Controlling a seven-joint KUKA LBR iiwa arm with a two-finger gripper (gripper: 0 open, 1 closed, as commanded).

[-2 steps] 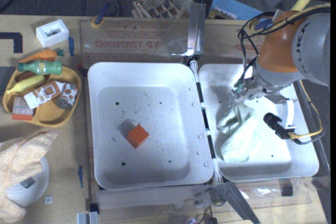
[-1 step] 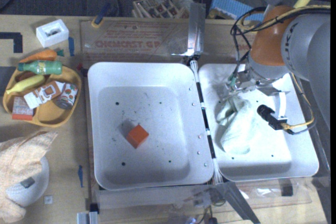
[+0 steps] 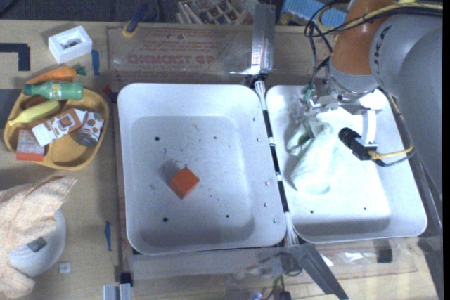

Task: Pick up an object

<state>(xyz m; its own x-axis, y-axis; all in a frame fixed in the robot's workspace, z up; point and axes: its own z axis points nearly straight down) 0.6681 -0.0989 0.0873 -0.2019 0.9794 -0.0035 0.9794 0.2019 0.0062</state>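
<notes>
An orange cube (image 3: 185,182) lies in the left bin (image 3: 140,109), a little left of its middle. In the right bin (image 3: 401,214) a crumpled pale cloth (image 3: 315,154) with a greenish fold spreads over the upper left part. My gripper (image 3: 311,109) hangs low over the cloth's top edge, under the orange-banded wrist that comes in from the right. The fingers sit down against the cloth, and their spacing is hidden by the wrist and the folds.
A yellow bowl (image 3: 70,154) of toy food stands on the bench left of the bins. A beige cloth (image 3: 28,218) lies at the lower left. A clear plastic panel (image 3: 183,56) stands behind the left bin.
</notes>
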